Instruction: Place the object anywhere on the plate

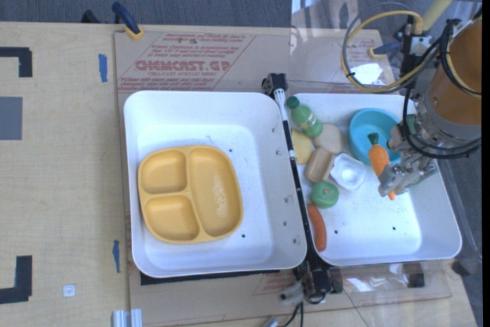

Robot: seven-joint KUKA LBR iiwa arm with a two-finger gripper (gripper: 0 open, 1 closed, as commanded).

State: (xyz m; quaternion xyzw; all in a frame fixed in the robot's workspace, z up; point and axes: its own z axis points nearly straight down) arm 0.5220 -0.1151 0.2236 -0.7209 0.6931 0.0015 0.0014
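Look first at the carrot (379,159): it sits in the right bin (429,237), an orange piece with a green top, just in front of the blue bowl (370,128) and touching or overlapping its near rim. Its long axis runs roughly up and down in the camera view, green end toward the bowl, orange body pointing down toward the gripper (398,181). The gripper is directly below and slightly right of it, so close that you cannot tell whether the carrot's lower end lies between the fingers or merely beside them (a small orange tip shows near the metal at the gripper's lower left). How far the gripper is open cannot be told from here either.

Around the carrot you have a crowded left side: a clear cup (348,172), a green round toy (325,194), a tan block (318,164), a green bottle (304,117) and a red sausage-like piece (318,227) lying along the divider. The bin's floor below and right of the gripper is bare white.

The yellow plate (190,194), with three compartments, lies in the left bin (145,111), well apart from the carrot, across the black hinge between the bins.
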